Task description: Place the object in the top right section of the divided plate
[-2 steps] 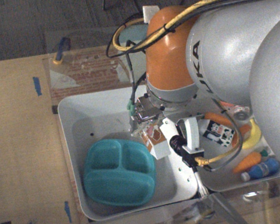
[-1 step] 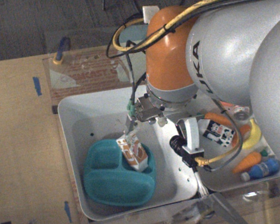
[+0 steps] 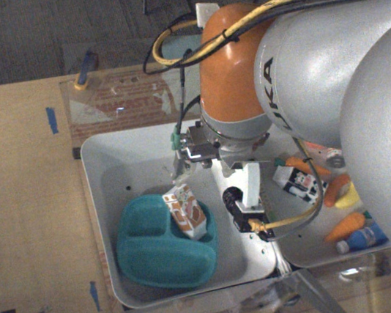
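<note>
In the left bin [image 3: 107,204], the carton [image 3: 186,213] is lying on the teal plate's [image 3: 153,259] upper right section. Claw [image 3: 181,158] is hovering just above it; can't tell whether it's gripping.

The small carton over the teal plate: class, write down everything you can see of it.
The small carton is a box with white, orange and brown printing, apparently cardboard. It is tilted, its narrower top end pointing up towards the gripper. It overlaps the right-hand part of the teal divided plate in the left white bin. Whether the fingers grip it, or whether it rests on the plate, cannot be told.
</note>
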Controlling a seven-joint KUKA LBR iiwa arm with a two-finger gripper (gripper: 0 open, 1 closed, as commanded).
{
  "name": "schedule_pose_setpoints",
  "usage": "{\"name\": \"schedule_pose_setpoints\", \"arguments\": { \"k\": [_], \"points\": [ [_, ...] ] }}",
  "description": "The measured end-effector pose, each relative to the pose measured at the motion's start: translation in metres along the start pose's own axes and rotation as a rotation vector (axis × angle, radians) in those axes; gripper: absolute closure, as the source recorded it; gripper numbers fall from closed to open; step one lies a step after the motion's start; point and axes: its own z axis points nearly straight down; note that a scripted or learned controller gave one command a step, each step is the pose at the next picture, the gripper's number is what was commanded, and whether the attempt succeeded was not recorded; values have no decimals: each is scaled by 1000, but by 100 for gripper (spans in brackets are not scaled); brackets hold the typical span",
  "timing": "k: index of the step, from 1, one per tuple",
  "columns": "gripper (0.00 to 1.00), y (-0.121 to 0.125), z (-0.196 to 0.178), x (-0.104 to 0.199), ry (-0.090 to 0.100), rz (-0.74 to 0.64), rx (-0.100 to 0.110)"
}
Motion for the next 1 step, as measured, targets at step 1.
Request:
{"name": "schedule_pose_setpoints", "arguments": {
  "k": [1],
  "points": [
    [0,-14,79,-14,1,-110,5]
  ]
}}
